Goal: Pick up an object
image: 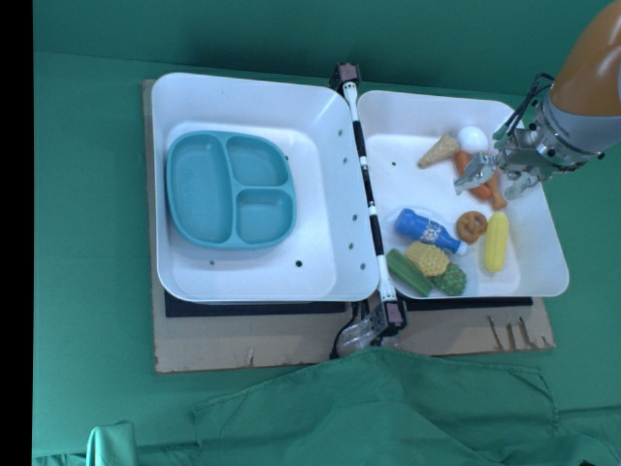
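While the arm [592,76] reaches in from the right, its gripper [497,175] hangs over the upper right part of the right bin [543,260], directly above an orange carrot-like piece [482,188].

Count: two white bins, left bin [194,270] and right bin, side by side, joined along a black-and-white hinge strip [364,178]. One teal divided plate [231,190] with three compartments lies in the left bin. The right bin holds eight toy foods: one ice-cream cone [440,149], one white egg [473,139], one orange carrot-like piece, one blue bottle [427,229], one brown pretzel [472,225], one yellow corn cob [496,242], one yellow waffle-like piece [427,258] and one green cucumber [408,272], plus a small dark green lump [450,280] beside the waffle.

Gripper: two fingers point down-left, spread apart, one on each side of the carrot piece; nothing is visibly pinched between them. Contact with the piece cannot be judged.

Orientation: the carrot piece has its long axis running from upper left to lower right, partly hidden under the fingers. It lies just below the egg and just right of the cone.

Surface: both bins sit on a brown cardboard sheet [243,352] over a green cloth [87,260]. A fold of the green cloth bunches along the bottom edge.
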